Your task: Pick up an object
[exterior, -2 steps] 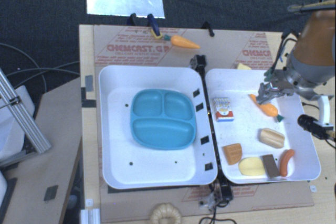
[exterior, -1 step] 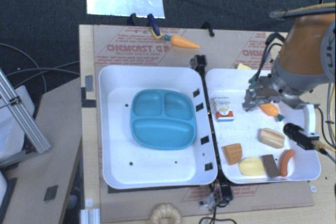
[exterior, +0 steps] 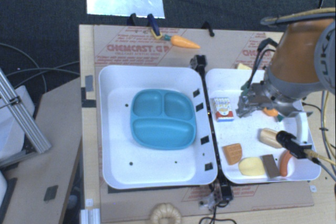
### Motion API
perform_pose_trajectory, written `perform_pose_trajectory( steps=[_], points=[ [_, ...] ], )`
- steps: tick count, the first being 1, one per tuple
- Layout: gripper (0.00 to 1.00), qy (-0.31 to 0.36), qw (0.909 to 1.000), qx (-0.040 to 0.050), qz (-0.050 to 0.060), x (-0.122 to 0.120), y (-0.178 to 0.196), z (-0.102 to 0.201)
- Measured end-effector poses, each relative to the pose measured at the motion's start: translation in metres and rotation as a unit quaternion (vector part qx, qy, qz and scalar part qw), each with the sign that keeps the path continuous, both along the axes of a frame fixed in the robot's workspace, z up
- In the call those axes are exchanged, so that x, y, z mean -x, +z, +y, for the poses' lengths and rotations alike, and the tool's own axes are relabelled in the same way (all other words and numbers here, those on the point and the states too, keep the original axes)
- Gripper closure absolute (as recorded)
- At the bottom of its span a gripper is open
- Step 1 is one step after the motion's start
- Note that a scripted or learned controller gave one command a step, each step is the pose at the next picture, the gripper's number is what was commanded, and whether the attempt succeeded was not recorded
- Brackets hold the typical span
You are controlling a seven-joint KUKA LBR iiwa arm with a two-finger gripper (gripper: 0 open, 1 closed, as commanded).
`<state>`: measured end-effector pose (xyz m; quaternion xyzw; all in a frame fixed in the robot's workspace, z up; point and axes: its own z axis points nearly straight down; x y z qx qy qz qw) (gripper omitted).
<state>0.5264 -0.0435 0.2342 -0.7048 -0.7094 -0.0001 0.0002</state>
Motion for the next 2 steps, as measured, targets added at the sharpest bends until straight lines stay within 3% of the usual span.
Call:
perform_pose_trajectory(
  steps=[2],
  points=[
    [1.0, -0.002, 1.0, 0.0002, -0.001, -0.0015, -0.0158, -0.0098]
  ],
)
